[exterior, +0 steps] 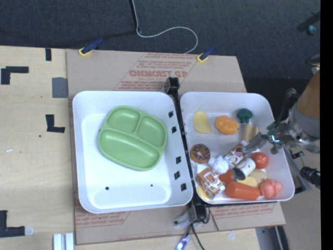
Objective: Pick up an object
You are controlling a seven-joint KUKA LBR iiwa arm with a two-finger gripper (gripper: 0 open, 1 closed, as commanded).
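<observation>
While the arm reached in from the right edge of the frame, the scene lay as follows.

Bench: a wooden top with a sheet of printed cardboard (156, 72) under two white bins set side by side at the centre.
Left bin (83, 139): it held a green divided plate (132, 137), three compartments, lying flat in the bin's upper half.
Right bin (263, 102): it held a crowd of toy foods.
Upper row: a pale yellow piece (201, 122), an orange piece (226, 125) just beside it, and a dark green piece (244, 114) further right.
Middle: a chocolate doughnut (200, 153) near the divider.
Lower part: a red sausage (242, 191), a pink piece (270, 188) at the lower right corner, a red tomato-like piece (259, 160), and a patterned waffle-like block (208, 181), all packed close together.
Arm: its grey body with an orange band sat at the right edge, middle height.
Gripper (252, 145): it hung over the right side of the right bin, above the toy pile; whether its fingers were spread or pressed together could not be told.
Cable (166, 33): a thin white loop lay on the dark floor at the upper centre.
</observation>
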